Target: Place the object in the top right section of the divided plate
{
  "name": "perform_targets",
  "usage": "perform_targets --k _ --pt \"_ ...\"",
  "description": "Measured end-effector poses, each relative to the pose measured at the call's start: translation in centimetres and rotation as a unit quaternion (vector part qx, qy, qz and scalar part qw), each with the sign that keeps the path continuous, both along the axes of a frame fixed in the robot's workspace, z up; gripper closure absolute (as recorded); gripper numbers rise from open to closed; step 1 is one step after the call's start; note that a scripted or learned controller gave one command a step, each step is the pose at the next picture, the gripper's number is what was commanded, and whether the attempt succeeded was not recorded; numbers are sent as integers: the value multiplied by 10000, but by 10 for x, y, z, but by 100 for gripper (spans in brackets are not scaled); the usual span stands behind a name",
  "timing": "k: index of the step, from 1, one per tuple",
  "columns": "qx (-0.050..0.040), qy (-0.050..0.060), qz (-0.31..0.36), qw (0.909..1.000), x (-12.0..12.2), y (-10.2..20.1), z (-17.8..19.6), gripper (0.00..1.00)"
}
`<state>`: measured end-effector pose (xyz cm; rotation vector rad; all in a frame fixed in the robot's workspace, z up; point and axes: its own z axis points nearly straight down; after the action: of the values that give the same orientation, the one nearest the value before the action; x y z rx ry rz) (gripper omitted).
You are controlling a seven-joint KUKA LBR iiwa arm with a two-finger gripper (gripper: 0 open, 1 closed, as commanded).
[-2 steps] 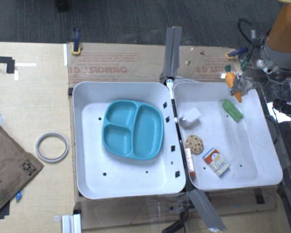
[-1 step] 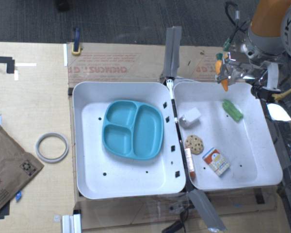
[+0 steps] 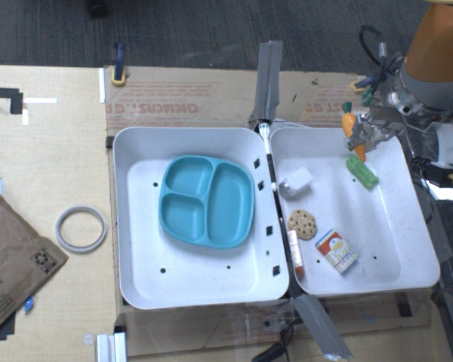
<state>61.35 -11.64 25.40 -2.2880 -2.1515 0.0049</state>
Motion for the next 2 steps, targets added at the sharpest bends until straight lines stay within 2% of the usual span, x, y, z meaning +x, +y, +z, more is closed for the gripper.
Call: perform_targets --k 1,2 --pt "-1 -7 391 9992 39 47 9 100" --pt "3 -4 725 9974 8 104 0 100"
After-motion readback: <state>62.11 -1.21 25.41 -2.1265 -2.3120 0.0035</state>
